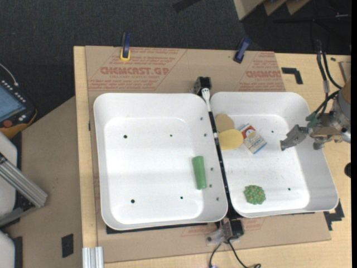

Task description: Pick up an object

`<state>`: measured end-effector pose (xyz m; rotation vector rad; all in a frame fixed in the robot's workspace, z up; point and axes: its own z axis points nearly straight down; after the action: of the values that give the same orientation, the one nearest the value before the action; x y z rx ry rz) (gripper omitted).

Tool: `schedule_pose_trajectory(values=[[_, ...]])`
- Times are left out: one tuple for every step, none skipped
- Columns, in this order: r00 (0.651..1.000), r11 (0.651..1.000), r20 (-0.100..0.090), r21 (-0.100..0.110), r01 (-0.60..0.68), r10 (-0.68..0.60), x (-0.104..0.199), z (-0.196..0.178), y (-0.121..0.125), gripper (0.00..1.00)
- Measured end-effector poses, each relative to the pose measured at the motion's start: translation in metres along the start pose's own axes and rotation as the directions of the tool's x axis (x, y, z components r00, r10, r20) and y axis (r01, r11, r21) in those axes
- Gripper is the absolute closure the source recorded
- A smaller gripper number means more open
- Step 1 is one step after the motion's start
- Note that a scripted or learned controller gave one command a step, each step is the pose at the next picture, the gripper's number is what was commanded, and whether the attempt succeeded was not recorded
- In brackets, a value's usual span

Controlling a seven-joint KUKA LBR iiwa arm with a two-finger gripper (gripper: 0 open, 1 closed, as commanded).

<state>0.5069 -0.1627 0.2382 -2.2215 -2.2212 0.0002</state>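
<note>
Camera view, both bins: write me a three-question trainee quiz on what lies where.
1. True or false: the green cylinder lies in the left bin.
2. How many objects lie in the right bin?
3. Which is nearest the gripper? A) green bumpy ball B) small printed box C) yellow-tan lump

Key: 1 true; 2 three; 3 B.
</note>
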Motion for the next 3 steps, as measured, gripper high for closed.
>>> schedule_pose_trajectory(values=[[1.000, 1.000, 0.002, -0.004, 0.000, 0.000, 0.000, -0.011, 0.001, 1.00], [1.000, 1.000, 0.003, -0.007, 0.000, 0.000, 0.000, -0.021, 0.001, 1.00], [1.000, 1.000, 0.004, -0.009, 0.001, -0.001, 0.000, -0.031, 0.002, 1.00]])
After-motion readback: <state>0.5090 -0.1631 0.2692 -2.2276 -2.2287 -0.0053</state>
